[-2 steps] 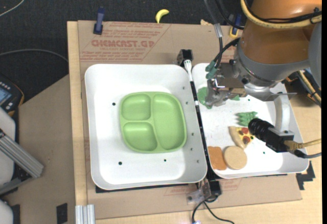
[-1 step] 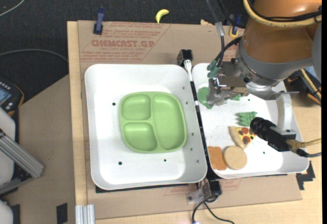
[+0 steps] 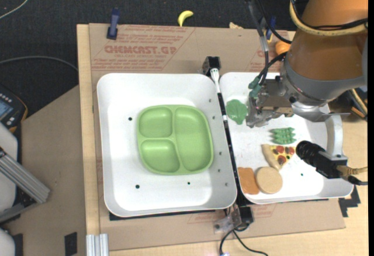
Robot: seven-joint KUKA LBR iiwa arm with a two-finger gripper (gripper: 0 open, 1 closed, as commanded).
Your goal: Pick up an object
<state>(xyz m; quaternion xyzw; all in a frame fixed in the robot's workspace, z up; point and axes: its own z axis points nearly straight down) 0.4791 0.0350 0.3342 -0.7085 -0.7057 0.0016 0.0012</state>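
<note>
The left bin (image 3: 111,132) holds a green divided plate (image 3: 174,138), resting flat near the middle. None of the loose pieces lie there, so my business is in the right bin (image 3: 327,190).

At that bin's far left corner sits a green leafy piece (image 3: 236,110), close against the dividing wall. My gripper (image 3: 255,121) hangs just to its right, so near that the two look to be touching or nearly so; the piece lies left of my fingertips, not under them. It is roundish, with no clear long axis. Whether my fingers are spread or closed I cannot tell from this slant, and I see nothing between them.

Further right and nearer lie a small green ridged piece (image 3: 283,135), a pizza slice (image 3: 277,155), and two round tan biscuits (image 3: 261,180) at the near edge.

My arm reaches in from the right, wrist bent down over the bin's far half, with the orange band (image 3: 333,3) above.

I judge the leafy piece the likeliest pick, needing a small shift left.
</note>
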